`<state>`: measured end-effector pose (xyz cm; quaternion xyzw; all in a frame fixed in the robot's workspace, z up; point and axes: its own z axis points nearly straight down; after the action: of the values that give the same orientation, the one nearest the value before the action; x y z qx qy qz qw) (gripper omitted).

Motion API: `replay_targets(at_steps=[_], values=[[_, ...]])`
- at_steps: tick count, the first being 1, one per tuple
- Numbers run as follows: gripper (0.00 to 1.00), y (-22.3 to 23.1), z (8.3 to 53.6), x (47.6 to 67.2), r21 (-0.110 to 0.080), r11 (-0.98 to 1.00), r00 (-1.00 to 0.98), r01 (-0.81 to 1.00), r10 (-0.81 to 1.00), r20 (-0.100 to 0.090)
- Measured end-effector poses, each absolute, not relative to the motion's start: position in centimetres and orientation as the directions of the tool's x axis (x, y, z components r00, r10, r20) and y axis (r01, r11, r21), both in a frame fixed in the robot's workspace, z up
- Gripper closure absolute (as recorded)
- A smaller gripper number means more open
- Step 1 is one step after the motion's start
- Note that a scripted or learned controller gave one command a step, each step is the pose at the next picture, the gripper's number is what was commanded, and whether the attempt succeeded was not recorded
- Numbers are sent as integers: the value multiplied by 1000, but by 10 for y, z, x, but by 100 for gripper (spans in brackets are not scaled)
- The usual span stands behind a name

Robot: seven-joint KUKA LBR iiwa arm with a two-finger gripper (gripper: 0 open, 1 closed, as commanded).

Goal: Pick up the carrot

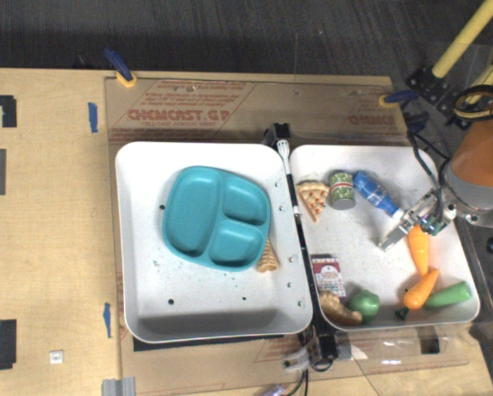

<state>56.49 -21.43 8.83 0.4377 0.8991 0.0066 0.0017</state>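
Teal divided plate (215,218) lying in the left white bin (139,304), tilted slightly, with a waffle cone (267,258) tucked against its lower right edge. Resting on a tan wooden counter (48,221), both bins side by side, blue tape marks and a clamp showing along the board behind.

Sitting in the right bin (362,246), from the left wall onward: a pizza slice (314,198) near the top, a small red-and-white carton (328,275) lower down, a tan pastry-like piece (337,307) beside a green pepper (365,304) at the front edge. Lying farther back, a small green-labelled can (342,189) just beside a blue bottle (376,193).

Lying toward the right side, upright along the bin floor, the carrot (419,250), its top end just beside the end effector (415,219). Lying below it, a second orange carrot-like piece (420,289), touching a green cucumber (447,295) at the front right corner.

Reaching in from the right, grey arm with orange band (481,159), end effector hovering low over the bin at the carrot's top; open or closed impossible to tell, and no item visibly gripped.
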Motion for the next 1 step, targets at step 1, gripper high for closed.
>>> replay_targets(at_steps=[1], values=[[100,-217,102,569,17,618,-618,786,786,-14]])
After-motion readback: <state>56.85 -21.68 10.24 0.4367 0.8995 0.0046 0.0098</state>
